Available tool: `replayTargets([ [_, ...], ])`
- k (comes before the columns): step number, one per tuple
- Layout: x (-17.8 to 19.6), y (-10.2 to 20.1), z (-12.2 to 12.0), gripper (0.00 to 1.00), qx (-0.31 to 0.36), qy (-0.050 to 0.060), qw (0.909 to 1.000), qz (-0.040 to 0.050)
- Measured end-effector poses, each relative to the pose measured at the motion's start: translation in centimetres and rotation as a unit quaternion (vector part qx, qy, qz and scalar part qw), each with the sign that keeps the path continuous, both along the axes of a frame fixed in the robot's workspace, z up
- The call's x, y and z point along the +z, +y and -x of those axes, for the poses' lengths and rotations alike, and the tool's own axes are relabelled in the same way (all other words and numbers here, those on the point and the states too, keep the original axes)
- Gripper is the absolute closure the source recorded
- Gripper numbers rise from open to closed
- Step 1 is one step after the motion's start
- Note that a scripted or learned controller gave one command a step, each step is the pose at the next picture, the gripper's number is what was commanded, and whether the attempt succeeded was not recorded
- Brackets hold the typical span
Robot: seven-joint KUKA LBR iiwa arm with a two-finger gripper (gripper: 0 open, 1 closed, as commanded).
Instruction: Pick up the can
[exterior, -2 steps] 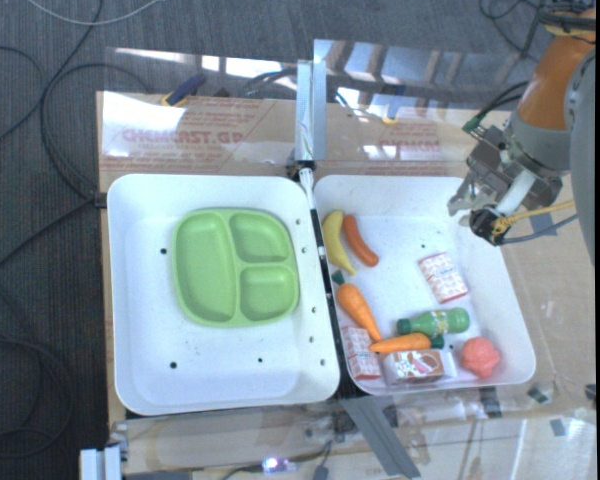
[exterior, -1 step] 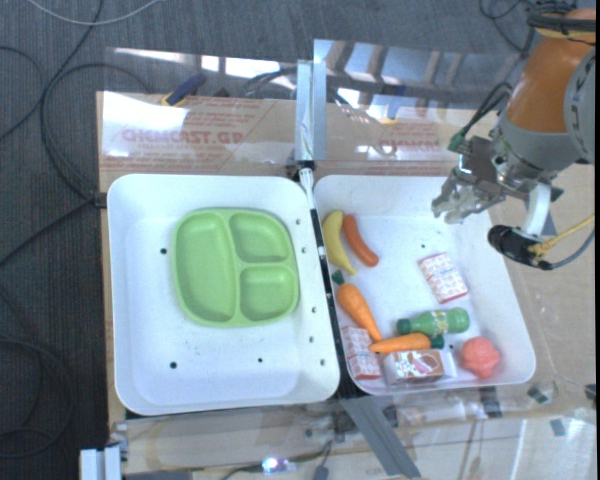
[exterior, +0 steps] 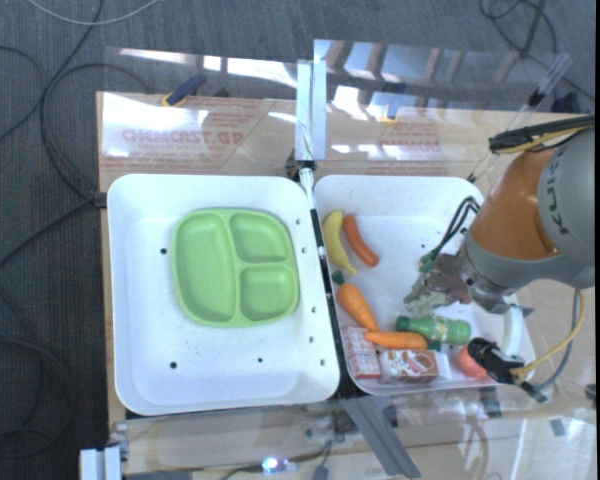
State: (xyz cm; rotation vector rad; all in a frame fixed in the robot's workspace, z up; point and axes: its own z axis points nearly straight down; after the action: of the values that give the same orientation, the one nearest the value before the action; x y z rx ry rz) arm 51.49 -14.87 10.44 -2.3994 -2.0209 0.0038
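Observation:
The can (exterior: 408, 365) looks like the red and brown labelled item lying on its side at the front of the right bin (exterior: 400, 203); its shape is hard to make out. My gripper (exterior: 432, 286) hangs over the middle right of that bin, just above a green bottle (exterior: 436, 328) and well behind the can. Nothing shows in the gripper. The grey arm with its orange band (exterior: 515, 218) reaches in from the right and covers the bin's right side.
The right bin also holds a banana (exterior: 335, 240), a red sausage (exterior: 360, 241), two carrots (exterior: 357, 306) (exterior: 395, 340), a red and white packet (exterior: 360, 356) and a red item (exterior: 469, 361). A green divided plate (exterior: 237, 268) lies in the left bin (exterior: 140, 298).

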Motion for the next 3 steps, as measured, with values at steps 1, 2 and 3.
replayTargets([
  [1,-1.3,-4.0,-7.6,1.00,0.015,-0.007,0.9999,-0.0033],
  [2,-1.4,-5.7,-14.2,1.00,0.235,-0.008,0.9719,0.0018],
  [3,-1.5,-5.8,-14.2,0.00,0.235,-0.007,0.9719,0.0019],
])
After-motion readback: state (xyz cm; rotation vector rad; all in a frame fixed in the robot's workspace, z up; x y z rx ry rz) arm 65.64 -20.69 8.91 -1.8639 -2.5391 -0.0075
